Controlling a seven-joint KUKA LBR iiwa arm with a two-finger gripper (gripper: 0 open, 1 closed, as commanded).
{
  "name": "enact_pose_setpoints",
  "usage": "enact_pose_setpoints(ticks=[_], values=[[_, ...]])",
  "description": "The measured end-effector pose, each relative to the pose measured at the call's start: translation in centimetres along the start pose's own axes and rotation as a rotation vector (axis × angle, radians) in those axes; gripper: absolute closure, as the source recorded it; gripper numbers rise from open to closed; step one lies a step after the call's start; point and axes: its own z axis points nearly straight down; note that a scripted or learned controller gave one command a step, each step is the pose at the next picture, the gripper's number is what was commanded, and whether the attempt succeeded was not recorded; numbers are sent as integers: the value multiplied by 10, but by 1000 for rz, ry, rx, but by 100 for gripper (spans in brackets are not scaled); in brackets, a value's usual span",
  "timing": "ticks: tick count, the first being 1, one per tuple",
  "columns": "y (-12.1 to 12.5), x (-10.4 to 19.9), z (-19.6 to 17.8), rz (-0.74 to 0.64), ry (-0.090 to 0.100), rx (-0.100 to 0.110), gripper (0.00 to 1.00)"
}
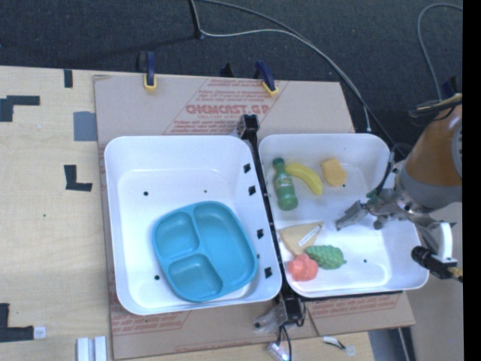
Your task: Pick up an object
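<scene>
Camera count: I have one feed, fixed above the bench.
Facing: it looks down at a slant, far edge of the bench at the top.
Framing: both bins fit whole, the left bin [120, 201] and the right bin [376, 145] side by side, with cardboard [218, 107] under them.
Nearness: I'd call it middling, though I can't judge height.
Arm side: the arm [436, 160] enters from my right, cut off at the frame.

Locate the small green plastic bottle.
In the camera view, the small green plastic bottle lies in the right white bin, near its left wall, just left of the yellow toy banana and above the pale wedge-shaped piece.
</scene>
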Motion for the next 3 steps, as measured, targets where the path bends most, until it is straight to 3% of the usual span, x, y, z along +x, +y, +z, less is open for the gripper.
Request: enact_pose_setpoints(ticks=[1,2,3], values=[[0,0,18,-1,-2,-6,0],[1,-1,7,-1,-4,-8,100],[-5,-1,-53,0,-3,-10,100]])
